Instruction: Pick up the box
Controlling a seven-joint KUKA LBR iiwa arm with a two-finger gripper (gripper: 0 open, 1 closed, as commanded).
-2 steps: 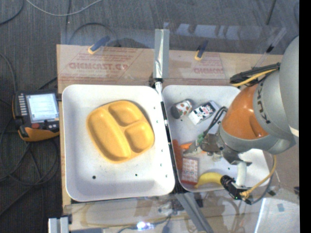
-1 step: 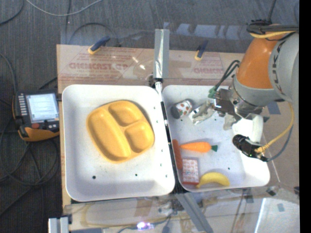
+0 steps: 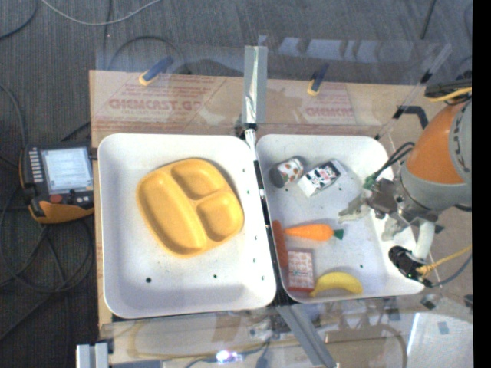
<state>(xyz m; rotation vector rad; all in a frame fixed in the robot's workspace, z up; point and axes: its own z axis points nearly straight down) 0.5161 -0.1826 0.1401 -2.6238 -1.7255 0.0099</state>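
The box [image 3: 300,268], a flat reddish packet, lies at the lower left of the right bin [image 3: 376,271], beside the banana [image 3: 337,284] and below the carrot [image 3: 310,232]. The gripper [image 3: 367,202] sits at the bin's right edge, above and well to the right of the box; I cannot tell how it stands. It has hold of nothing visible.

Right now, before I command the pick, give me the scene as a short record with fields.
left bin: yellow divided plate
right bin: box near front left, banana beside it, carrot mid-bin, two small packages at the back
gripper: at right bin's right side, apart from the box
box state: lying flat, not grasped
task status: not done
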